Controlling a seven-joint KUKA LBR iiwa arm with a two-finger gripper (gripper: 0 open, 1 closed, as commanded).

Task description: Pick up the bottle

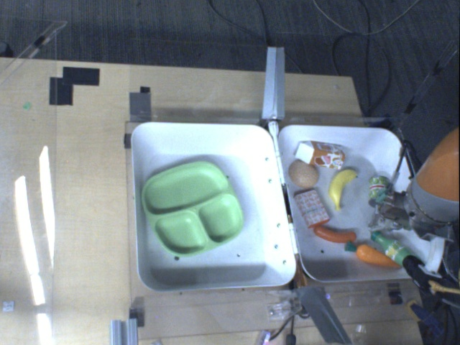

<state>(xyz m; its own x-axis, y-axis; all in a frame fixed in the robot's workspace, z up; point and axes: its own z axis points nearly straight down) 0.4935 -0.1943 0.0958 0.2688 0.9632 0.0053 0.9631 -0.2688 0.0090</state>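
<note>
Arm comes in from the right, orange band at the frame edge, pincer [387, 218] low over the right bin's [327, 270] right side. Finger state – cannot tell, metal parts blur together there.

Bottle [394, 249] – green, lying on its side at the near-right of the right bin, just below the pincer and partly overlapping the bin rim. Looks close to or touching the pincer hardware, but nothing is visibly clamped between fingers. Orange carrot [374, 256] lies just left of the bottle, touching or nearly so.

Other contents of the right bin: red sausage-like piece [333, 233] left of the carrot, checkered red packet [312, 207] above it, brown egg-shaped item [303, 174] and a white/orange carton [323, 154] at the far-left, yellow banana [341, 187] mid-bin, small green-white can [379, 188] near the right wall, just far of the pincer.

Left bin [158, 272] holds a green compartment tray [192, 206], three sections, sitting roughly centre.

Both bins sit side by side on the wooden worktop [72, 192], black tape marks [70, 83] at its far-left.
</note>
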